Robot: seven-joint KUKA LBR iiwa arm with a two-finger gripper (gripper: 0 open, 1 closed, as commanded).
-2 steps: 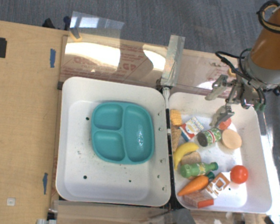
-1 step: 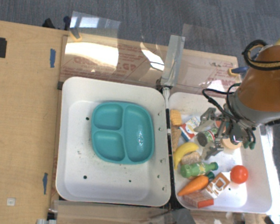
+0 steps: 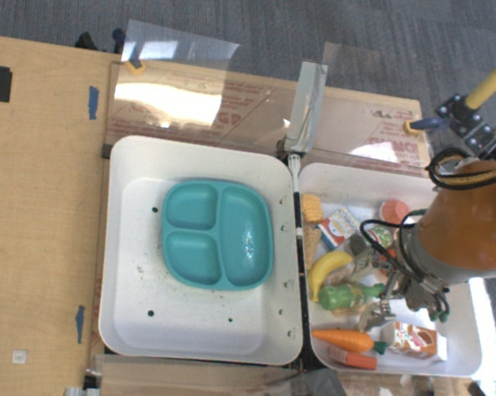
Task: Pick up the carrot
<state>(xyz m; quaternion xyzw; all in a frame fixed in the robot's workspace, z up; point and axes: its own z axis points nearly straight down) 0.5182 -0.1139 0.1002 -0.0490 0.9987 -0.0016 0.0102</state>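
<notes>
Carrot [image 3: 344,338] is lying on its side near the front wall of the right bin [image 3: 472,353], orange body pointing toward the left bin [image 3: 127,222], green stub at its right end. It is sitting below and slightly left of my gripper [image 3: 388,303], close by but not touching it, and nothing of it is resting between my jaws. My gripper is hanging over the middle of the right bin; whether my jaws are standing apart or together I cannot tell, since my wrist and its cables are covering them.

Just in front of the carrot, a small red item [image 3: 355,361] is lying against the bin's front wall. To the carrot's right, a printed packet [image 3: 415,341] is lying flat. Behind the carrot, a green vegetable [image 3: 341,297] is resting, and behind that a banana [image 3: 329,268] is curving toward the divider. Farther back, a corn cob [image 3: 312,209] and a pink round piece [image 3: 395,211] are sitting near the rear wall.

In the left bin, a teal divided plate [image 3: 219,234] is lying flat at the centre.
</notes>
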